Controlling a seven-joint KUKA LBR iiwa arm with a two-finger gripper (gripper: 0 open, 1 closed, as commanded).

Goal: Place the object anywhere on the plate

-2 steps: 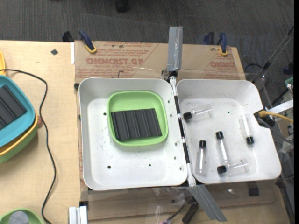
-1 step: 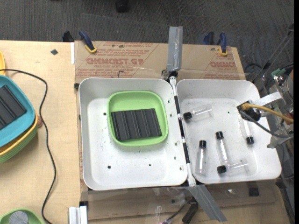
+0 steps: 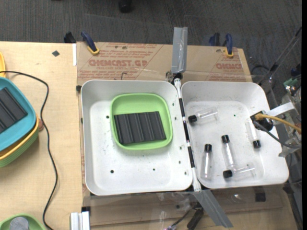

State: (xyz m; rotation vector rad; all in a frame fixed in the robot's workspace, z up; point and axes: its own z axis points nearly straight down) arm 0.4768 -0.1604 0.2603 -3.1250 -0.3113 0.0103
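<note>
A green square plate [image 3: 139, 100] rests in the left white bin [image 3: 139, 171], toward its back. A black ribbed pad [image 3: 140, 127] lies on the plate. Several clear plastic tubes with black caps lie scattered in the right white bin [image 3: 225, 85]: one near the back left [image 3: 204, 115], two standing lengthwise in the middle [image 3: 206, 159] [image 3: 227, 153], one at the front [image 3: 240, 171] and one by the right wall [image 3: 253, 134]. None of the tubes is on the plate.
A yellow hose with a dark end [image 3: 268, 119] reaches over the right bin's right rim. Stacked teal and green containers [image 3: 17, 123] sit on the wooden bench at left, beside a black cable [image 3: 50, 143]. Clamped cardboard [image 3: 144, 59] lies behind the bins.
</note>
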